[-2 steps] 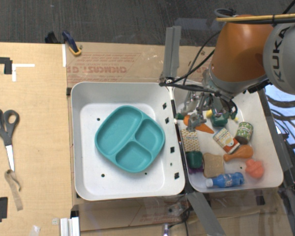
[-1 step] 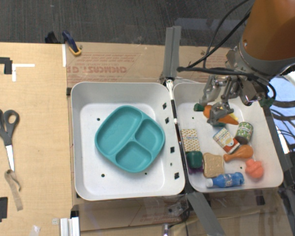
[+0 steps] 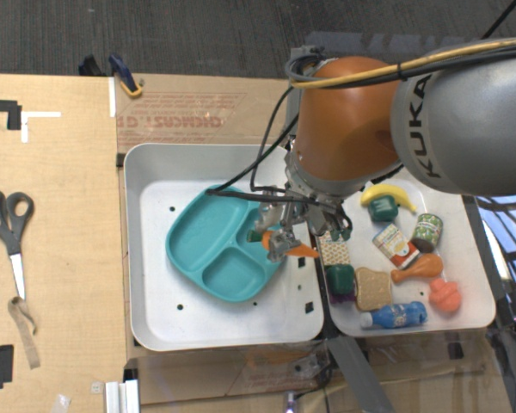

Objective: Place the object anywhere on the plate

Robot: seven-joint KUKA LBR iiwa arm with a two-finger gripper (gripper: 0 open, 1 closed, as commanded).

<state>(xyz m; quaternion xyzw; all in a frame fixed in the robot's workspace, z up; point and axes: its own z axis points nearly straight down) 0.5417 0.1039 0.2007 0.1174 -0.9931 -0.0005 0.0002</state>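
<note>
The gripper (image 3: 279,235) hovers over the right edge of the glossy teal plate (image 3: 215,243), a smooth, rounded tray with divided wells. A slim orange carrot (image 3: 303,250) pokes out just right of the fingers, long axis roughly level, tip pointing right. Whether the fingers actually pinch it, I cannot tell.

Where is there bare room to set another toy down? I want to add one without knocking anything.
Left bin: bare white floor all round the teal plate, widest along the front and left walls; the plate's left compartments are bare too. Its right edge is crowded by the gripper. The right bin is packed with toy food.
</note>
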